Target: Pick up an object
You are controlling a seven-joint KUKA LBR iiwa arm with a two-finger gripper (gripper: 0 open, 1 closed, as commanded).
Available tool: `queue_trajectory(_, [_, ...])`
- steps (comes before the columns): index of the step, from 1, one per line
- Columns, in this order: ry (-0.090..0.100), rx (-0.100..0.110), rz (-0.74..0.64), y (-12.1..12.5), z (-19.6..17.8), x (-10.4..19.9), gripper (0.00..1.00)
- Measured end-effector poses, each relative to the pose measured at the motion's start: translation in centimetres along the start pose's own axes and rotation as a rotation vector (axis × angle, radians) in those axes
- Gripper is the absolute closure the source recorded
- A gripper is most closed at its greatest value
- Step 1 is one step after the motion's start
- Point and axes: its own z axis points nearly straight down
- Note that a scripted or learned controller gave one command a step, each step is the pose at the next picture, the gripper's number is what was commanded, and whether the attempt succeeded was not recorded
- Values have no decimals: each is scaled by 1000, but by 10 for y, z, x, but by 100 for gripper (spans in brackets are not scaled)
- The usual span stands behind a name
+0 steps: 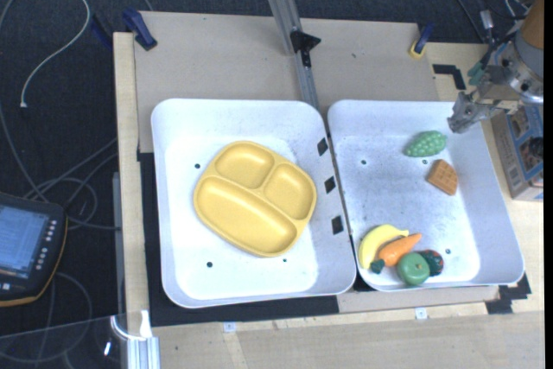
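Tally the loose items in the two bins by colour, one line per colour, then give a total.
Yellow: 2, the divided plate and the banana
Green: 2, the bumpy green piece and the round green piece
Orange: 1, the carrot
Tan: 1, the waffle-like piece
Total: 6

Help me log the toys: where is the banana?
The banana lies at the near edge of the right bin, touching the carrot, left of the green ball.

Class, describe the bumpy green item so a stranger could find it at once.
Start at the right white bin. Near its far edge, just below the gripper, lies a bumpy green oval. The orange cracker beside it is flat, while the green apple is smooth.
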Motion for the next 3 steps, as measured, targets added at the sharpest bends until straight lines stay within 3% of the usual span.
queue_trajectory(2, [6,8,-5,-21,-9,98,100])
queue_trajectory(3, [5,11,-4,-30,6,148,100])
